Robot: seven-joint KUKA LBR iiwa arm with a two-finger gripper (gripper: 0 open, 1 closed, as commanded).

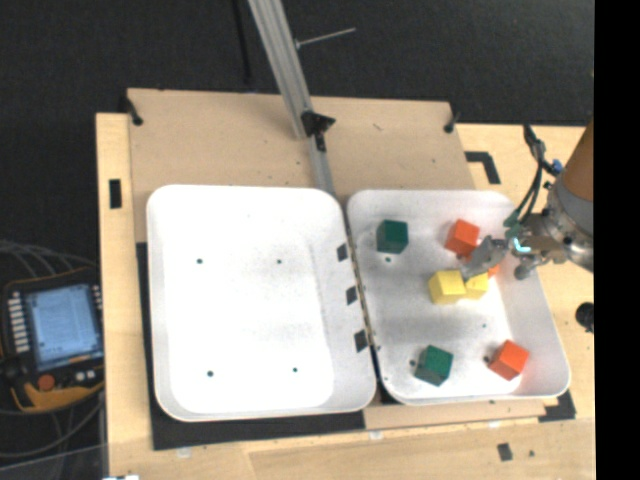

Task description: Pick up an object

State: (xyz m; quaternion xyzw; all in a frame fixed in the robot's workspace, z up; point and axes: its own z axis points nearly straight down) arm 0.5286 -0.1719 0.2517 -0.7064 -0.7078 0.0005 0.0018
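Observation:
The right bin (530, 318) holds several small blocks. A green block (392, 236) lies at its upper left and another green block (434, 364) near its front. An orange block (462, 237) sits toward the back and a second orange block (508, 359) at the front right. A yellow block (449, 286) lies in the middle, with a second yellow piece (476, 284) touching its right side. My gripper (487, 258) reaches in from the right and hangs low just above and right of the yellow blocks, beside the upper orange block.
The left bin (245, 298) lies beside the right one. A metal pole (285, 63) slants up from the back of the bench. A handheld screen device (55, 333) sits off the bench at the left. Cables hang by the arm at the right.

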